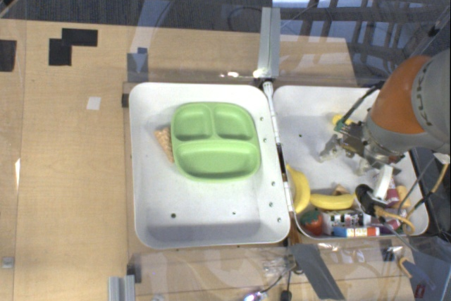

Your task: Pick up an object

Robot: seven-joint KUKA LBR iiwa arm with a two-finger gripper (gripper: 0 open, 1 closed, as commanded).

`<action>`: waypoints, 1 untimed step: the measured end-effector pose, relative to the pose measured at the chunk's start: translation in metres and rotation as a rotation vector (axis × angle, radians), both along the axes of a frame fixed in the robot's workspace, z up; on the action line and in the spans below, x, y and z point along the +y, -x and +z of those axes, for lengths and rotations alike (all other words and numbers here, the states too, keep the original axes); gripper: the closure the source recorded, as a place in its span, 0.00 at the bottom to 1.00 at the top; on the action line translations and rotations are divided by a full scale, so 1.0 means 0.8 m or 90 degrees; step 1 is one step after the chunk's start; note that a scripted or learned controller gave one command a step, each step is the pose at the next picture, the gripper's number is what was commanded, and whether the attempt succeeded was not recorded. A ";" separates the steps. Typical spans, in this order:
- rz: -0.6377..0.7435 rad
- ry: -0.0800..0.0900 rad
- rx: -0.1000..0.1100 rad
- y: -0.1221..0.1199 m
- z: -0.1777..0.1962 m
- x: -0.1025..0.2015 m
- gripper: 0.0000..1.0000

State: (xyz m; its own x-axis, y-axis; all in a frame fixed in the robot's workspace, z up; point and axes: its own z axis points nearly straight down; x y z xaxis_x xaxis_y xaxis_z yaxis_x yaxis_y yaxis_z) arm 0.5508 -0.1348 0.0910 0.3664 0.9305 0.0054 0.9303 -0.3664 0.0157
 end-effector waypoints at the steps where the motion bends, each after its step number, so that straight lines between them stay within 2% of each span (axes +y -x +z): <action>1: 0.276 0.003 0.006 -0.142 0.010 0.028 0.00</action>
